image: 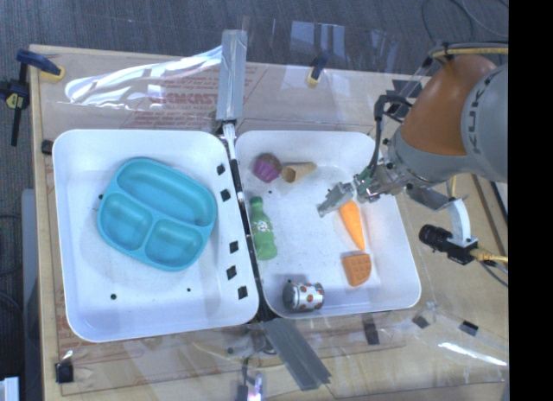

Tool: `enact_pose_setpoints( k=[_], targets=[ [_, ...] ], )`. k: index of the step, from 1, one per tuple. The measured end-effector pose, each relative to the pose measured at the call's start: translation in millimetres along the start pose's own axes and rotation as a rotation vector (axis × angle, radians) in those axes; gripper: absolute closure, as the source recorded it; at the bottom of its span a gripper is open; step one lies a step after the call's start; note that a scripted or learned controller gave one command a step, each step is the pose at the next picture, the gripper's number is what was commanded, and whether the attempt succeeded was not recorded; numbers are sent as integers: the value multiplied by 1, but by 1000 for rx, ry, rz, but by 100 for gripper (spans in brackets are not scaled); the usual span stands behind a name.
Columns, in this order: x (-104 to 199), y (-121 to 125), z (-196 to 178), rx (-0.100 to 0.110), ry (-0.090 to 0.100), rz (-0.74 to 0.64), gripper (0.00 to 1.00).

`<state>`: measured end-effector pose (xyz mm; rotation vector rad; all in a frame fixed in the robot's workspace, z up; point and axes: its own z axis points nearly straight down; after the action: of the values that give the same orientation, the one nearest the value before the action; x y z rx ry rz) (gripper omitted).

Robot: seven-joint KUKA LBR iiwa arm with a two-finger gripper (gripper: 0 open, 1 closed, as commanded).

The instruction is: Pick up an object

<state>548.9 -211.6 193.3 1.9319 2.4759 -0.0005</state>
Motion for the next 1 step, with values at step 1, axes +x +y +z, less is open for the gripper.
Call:
enact_pose_setpoints(
  k=[1],
  targets=[
    [-4, 21, 102, 3, 2, 93, 0]
  ],
)
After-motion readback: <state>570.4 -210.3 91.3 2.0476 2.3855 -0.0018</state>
